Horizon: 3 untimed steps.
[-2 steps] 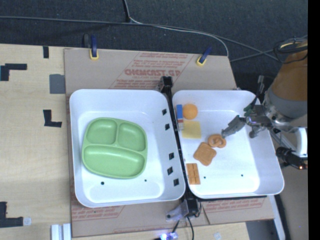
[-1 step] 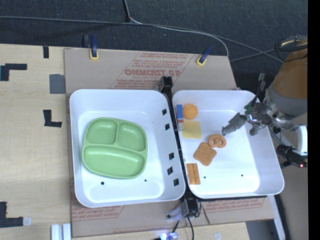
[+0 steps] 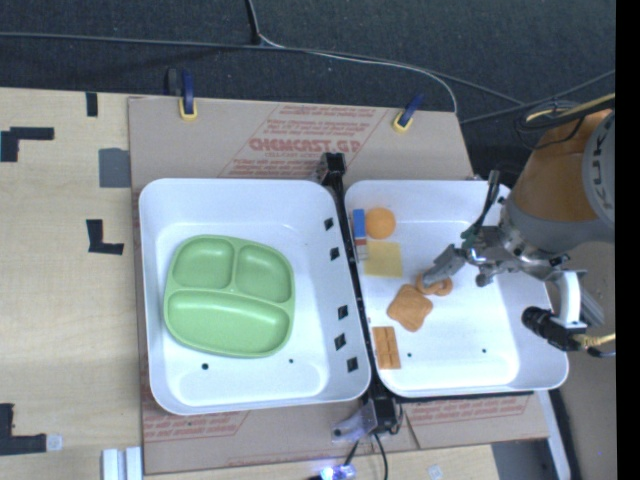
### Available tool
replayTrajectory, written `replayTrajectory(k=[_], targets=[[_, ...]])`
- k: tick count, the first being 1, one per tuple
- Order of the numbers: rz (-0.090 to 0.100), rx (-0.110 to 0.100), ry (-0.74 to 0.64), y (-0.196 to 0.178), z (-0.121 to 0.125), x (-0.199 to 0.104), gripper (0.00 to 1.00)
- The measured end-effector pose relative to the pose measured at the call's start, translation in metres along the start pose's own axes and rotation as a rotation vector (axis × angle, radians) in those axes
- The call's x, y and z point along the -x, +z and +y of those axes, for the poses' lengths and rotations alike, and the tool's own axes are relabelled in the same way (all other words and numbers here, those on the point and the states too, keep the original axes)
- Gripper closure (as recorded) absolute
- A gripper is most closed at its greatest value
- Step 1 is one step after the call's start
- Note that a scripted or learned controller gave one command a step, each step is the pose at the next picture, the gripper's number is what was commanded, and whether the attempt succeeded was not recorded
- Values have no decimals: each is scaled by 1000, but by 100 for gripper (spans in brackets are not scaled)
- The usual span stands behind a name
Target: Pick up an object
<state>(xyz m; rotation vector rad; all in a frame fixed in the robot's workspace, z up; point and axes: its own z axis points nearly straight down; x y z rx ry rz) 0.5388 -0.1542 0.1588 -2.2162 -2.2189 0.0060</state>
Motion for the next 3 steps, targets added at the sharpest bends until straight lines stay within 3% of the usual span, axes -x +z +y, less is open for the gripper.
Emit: replayTrajectory(k=[2, 3], targets=[[-2, 6, 1, 74, 3, -5, 0], [-2, 12, -1, 60, 5, -5, 100]])
